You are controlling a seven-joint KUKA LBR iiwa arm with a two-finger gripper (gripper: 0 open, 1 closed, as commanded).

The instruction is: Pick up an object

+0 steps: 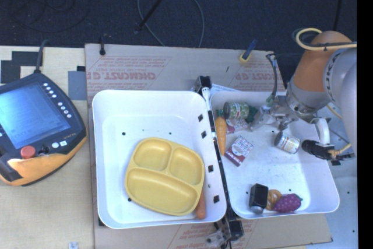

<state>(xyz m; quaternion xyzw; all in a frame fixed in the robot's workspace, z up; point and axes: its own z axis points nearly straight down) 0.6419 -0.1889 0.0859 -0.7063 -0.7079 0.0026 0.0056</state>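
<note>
My gripper (279, 121) hangs over the back right part of the right bin (326, 202), with the grey arm and its orange band reaching in from the right. Just in front of it a small silver can (287, 143) lies on its side. To its left is a green bottle (236, 111). A carrot (221, 134) lies along the bin's left wall, with a red and white packet (239, 150) beside it. At the front of the bin sit a black block (258, 196), a small orange piece (273, 199) and purple grapes (288, 203).
The left bin (111, 125) holds a yellow divided plate (165, 176) and an orange stick (201, 207) at its front right corner. A teach pendant (35, 125) lies on the bench at the far left. Cables run behind the bins.
</note>
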